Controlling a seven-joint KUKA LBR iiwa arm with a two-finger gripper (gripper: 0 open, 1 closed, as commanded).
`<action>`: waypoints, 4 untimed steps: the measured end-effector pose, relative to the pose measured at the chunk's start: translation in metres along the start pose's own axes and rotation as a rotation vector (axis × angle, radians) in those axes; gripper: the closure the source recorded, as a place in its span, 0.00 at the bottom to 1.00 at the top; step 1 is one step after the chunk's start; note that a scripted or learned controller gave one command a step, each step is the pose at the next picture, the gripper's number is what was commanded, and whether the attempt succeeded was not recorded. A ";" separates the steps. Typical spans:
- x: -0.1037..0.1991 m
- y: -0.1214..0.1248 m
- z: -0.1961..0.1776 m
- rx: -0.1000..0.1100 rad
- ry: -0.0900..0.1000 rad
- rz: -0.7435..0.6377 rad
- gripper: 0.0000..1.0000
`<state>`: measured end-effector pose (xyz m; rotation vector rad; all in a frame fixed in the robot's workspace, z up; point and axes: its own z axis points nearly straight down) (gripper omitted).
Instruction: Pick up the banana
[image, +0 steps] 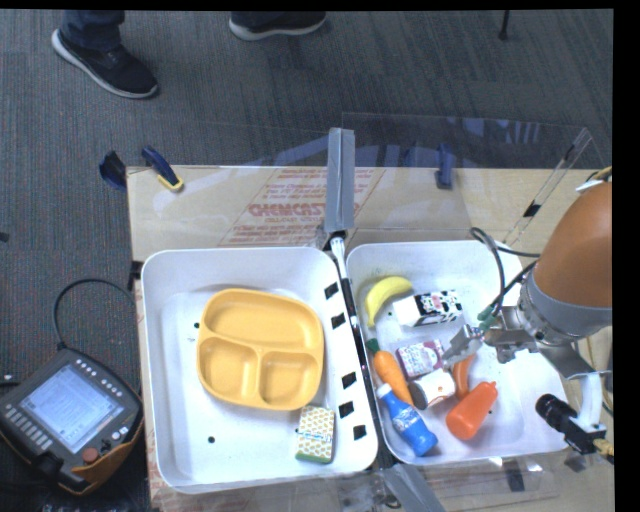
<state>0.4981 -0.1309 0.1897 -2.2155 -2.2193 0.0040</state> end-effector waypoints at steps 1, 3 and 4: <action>0.043 0.013 0.103 -0.004 -0.001 -0.177 0.00; 0.049 0.147 0.050 -0.004 -0.002 -0.219 0.00; 0.047 0.147 0.102 -0.004 -0.002 -0.279 0.00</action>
